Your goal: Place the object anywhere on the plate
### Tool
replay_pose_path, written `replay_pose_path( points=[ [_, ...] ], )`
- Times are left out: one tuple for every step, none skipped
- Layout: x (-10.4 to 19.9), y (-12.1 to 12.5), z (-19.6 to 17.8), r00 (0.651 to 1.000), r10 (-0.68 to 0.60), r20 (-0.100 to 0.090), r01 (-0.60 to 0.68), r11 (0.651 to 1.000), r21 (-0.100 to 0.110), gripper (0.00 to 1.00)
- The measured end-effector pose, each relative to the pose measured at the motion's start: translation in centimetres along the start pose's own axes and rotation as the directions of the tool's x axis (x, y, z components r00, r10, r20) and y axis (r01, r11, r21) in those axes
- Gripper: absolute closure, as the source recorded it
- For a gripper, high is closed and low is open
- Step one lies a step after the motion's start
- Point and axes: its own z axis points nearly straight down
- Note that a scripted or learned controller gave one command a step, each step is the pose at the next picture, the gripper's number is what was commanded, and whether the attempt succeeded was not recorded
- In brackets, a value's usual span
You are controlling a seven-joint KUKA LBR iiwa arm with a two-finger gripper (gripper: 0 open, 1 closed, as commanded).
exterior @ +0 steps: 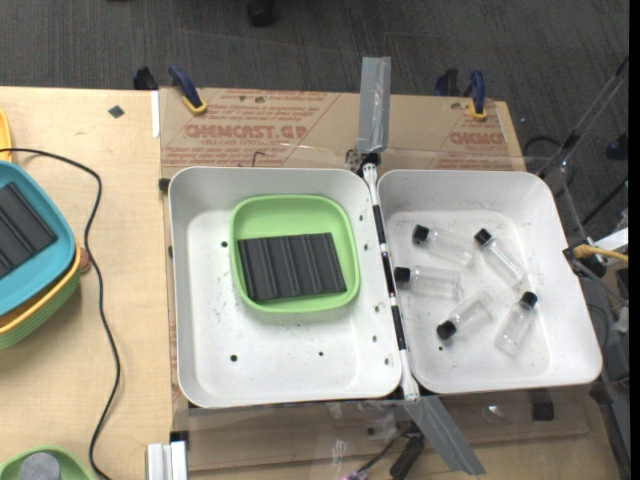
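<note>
Inside the shallow white right bin (560, 360) lay five small clear plastic vials with black caps, all on their sides. None of them was on the square green plate (295, 209), which sat in the shallow white left bin (200, 353) with a dark ribbed insert (292, 266) in its middle. The task was, in my judgement, at its very beginning: one vial must first be picked.

Whether the fingers were wide or narrow, I could not tell.

For a good pick I would choose a vial that lay apart from the others. The upper right vial (497, 252) seemed free on both sides. The lower middle vial (463, 320) and the lower right vial (519, 319) were also separate, but near each other. The upper left vial (434, 238) and the middle left vial (425, 280) lay closer to the bin wall, so one finger would have less room there.

The fingers should come down wide, with the vial's long body between them and its axis across the closing direction, because a round, smooth vial probably rolls or slips away. After closing, a straight lift over the wall between the bins, then a low release with the dark insert directly under the fingers, would be safest.
</note>
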Motion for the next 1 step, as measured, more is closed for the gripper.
replay_pose_path(
  points=[
    [-0.01, 0.02, -0.14, 1.0, 0.0, 0.0, 0.0, 1.0, 0.0, 0.0]
  ],
)
